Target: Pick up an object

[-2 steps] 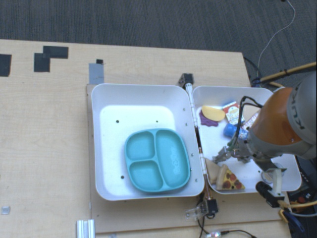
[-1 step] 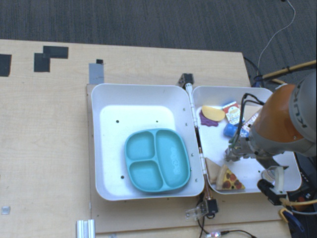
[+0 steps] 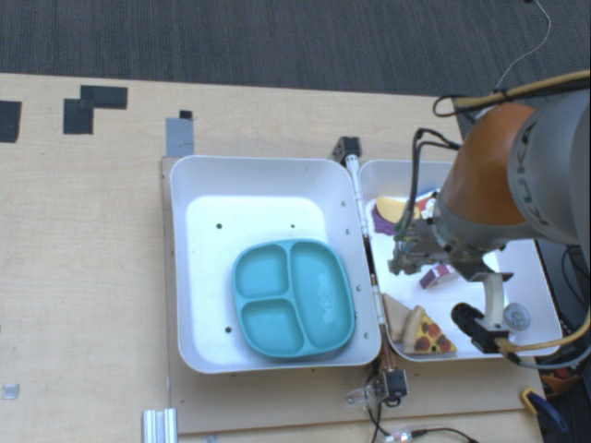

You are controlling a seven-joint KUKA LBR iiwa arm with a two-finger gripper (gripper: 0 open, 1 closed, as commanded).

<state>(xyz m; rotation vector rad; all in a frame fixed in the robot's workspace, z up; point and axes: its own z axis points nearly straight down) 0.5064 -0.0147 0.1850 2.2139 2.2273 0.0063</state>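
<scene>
Your hand hangs low in the right bin beside a small pink object; I cannot tell its state. Nothing looks lifted, so the pick probably remains undone.

No text, label, brand or number can be read on anything here

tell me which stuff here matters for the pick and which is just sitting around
For the pick:
- gripper, low over the right bin
- pizza slice toy at the bin's near edge
- yellow piece and purple piece by the gripper

Just lying about:
- blue divided plate in the left bin
- black tape marks on the bench
</scene>
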